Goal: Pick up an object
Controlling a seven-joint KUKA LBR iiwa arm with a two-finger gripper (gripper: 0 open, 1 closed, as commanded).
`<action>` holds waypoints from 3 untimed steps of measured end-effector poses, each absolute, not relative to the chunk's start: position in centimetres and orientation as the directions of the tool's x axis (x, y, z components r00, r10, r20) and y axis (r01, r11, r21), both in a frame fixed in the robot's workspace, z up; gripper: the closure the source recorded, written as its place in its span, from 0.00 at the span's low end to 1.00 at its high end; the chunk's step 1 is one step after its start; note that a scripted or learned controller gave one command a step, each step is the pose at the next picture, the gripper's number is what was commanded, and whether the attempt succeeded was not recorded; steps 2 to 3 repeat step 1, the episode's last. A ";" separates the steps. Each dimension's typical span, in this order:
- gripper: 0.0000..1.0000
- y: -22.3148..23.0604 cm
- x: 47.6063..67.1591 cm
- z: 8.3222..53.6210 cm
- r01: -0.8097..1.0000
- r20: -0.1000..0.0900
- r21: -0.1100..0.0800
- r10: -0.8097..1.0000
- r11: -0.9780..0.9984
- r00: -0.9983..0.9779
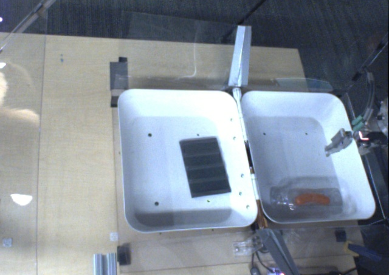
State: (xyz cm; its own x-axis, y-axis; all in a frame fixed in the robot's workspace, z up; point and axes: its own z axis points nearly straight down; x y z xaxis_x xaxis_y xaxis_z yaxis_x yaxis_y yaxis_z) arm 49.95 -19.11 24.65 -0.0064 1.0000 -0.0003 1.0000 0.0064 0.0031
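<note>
1. The arm [374, 123] is cut off by the right edge of the view; just its end part reaches over the right rim of the right bin [255, 146].
2. The gripper [338, 142] is small and blurred.
3. The clear object with an orange part [307, 198], near the front edge of the right bin, is too hazy to identify.

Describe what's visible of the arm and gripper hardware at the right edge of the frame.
Little of the arm is in frame. The gripper shows as a small pale grey metal finger piece jutting over the right bin rim. Behind it sit a small teal-green part and a red-lit spot on the mount. Thin dark cables loop above it near the frame edge. No markings are legible at this size.
</note>
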 end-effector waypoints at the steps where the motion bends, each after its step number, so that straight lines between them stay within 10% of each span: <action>1: 0.00 -14.9 49.2 9.0 0.991 0.001 0.014 0.991 -0.133 0.133; 3: 0.00 -14.9 49.2 9.0 0.991 0.001 0.014 0.991 -0.133 0.133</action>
